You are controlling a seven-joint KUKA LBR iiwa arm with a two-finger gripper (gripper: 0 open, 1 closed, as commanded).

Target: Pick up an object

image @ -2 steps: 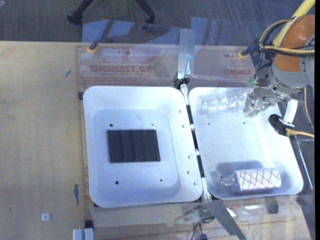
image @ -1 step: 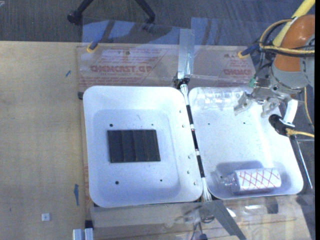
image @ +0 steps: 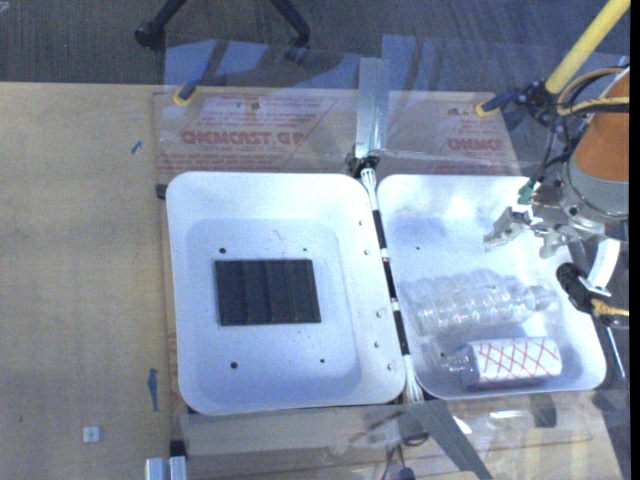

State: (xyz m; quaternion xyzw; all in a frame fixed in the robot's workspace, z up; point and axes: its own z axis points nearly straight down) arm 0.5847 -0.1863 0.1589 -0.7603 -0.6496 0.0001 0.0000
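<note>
In the right bin (image: 440,193) a clear plastic bottle (image: 480,303) lies on its side across the middle. A second bottle with a red-and-white crosshatch label (image: 510,360) lies at the front, just below the clear one. A flat black ribbed rectangle (image: 267,291) lies in the middle of the left bin (image: 200,208). My gripper (image: 525,236) hangs over the back right part of the right bin, above and behind the clear bottle. Its fingers (image: 500,230) stand apart with nothing between them.
The ridge where the two bins meet (image: 385,268) runs down the middle. The arm's grey wrist and orange band (image: 605,148) fill the right side, with yellow and black cables nearby. A clear sheet with red print (image: 250,133) lies behind the bins.
</note>
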